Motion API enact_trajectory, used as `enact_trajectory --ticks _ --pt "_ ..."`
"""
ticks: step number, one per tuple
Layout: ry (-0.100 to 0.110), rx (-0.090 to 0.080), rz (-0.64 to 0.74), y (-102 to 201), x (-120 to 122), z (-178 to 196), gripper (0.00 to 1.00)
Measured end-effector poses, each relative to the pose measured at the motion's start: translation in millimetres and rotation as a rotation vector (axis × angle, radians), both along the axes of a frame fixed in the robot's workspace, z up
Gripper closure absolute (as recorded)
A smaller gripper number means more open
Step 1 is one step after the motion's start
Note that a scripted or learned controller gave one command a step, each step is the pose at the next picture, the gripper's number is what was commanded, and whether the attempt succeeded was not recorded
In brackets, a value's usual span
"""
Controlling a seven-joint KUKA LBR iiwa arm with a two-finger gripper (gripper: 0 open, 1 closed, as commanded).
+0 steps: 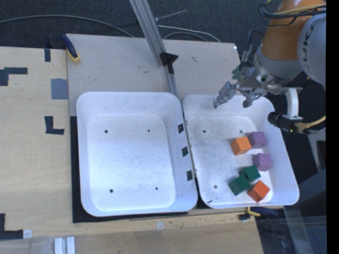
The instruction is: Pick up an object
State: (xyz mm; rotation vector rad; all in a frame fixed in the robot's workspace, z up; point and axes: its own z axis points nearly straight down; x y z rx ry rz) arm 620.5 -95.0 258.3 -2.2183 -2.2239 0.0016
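My gripper (233,100) hangs over the far edge of the right bin (212,142), open, with nothing between its fingers. Its two fingertips (218,102) point down and are spread apart. In the right bin's near right part lie several small blocks: an orange block (241,145), a purple block (258,138), a second purple block (262,161), two green blocks (250,173) (239,184) and a second orange block (258,191). The gripper stands well behind and to the left of these blocks.
The left bin (130,152) sits beside the right one, their rims touching in the middle. A slanted metal post (151,30) rises behind the bins. Cables run across the dark floor at the back.
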Motion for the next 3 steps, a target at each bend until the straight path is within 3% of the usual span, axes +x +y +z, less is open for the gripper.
enact_trajectory --ticks 1,2,3 --pt "0.011 0.001 -0.005 -31 -68 -102 0.0" --pt "-0.006 -0.005 -0.01 -107 -129 -6 0.0" --pt "-0.022 -0.011 0.0 -111 -112 -141 0.0"
